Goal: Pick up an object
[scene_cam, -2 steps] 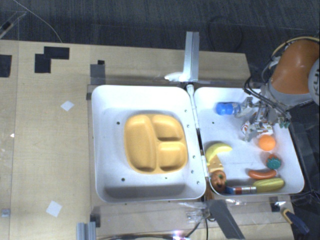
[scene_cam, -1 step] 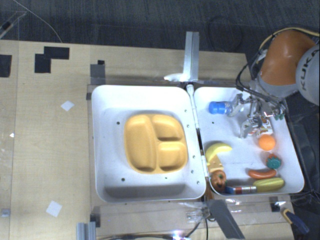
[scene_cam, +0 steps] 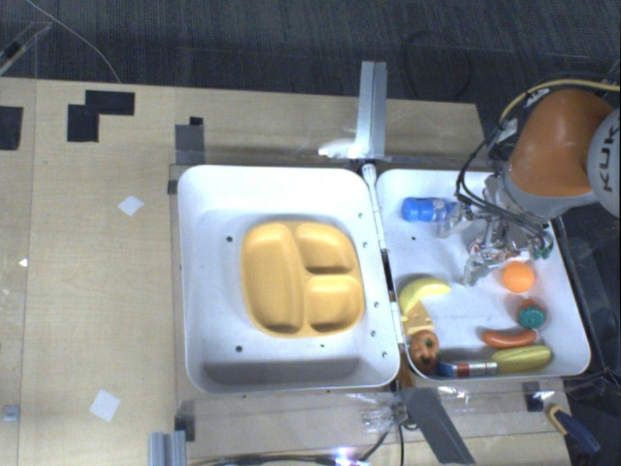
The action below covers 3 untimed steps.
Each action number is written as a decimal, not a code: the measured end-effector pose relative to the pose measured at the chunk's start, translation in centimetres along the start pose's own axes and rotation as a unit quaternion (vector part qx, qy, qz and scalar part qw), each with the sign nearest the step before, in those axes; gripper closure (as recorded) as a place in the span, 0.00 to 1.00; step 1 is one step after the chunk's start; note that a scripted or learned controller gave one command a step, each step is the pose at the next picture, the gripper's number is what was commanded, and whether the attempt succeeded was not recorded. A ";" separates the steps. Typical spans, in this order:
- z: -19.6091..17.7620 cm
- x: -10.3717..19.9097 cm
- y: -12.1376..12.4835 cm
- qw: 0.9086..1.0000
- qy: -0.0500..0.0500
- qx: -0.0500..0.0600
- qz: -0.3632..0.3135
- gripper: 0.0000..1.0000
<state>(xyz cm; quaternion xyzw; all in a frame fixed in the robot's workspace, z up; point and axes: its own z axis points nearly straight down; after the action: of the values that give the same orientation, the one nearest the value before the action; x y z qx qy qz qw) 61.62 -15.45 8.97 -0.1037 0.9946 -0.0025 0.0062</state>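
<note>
My gripper (scene_cam: pixel 505 260) hangs over the middle of the right bin (scene_cam: pixel 574 311), open, with nothing between its fingers. A small orange (scene_cam: pixel 518 278) lies just to its right and below it. A blue bottle (scene_cam: pixel 424 209) lies on its side to the gripper's upper left. A yellow banana (scene_cam: pixel 419 293) rests by the bin's left wall. Near the front are a teal piece (scene_cam: pixel 531 315), a red sausage-shaped toy (scene_cam: pixel 507 337), a yellow-green oblong (scene_cam: pixel 522 358), a marker (scene_cam: pixel 466 368) and a small orange-brown figure (scene_cam: pixel 423 347).
The left bin (scene_cam: pixel 199 289) holds a yellow divided tray (scene_cam: pixel 301 278). A metal post (scene_cam: pixel 372 110) stands behind the wall between the two bins. The grey and orange arm (scene_cam: pixel 558 144) comes in above the right bin's back right corner.
</note>
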 end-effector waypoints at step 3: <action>0.0 0.5 -1.1 0.994 -0.001 -0.001 -0.111 0.00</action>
<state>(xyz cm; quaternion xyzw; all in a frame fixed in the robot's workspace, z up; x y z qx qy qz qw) 61.38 -16.66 8.96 -0.2137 0.9769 -0.0022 0.0067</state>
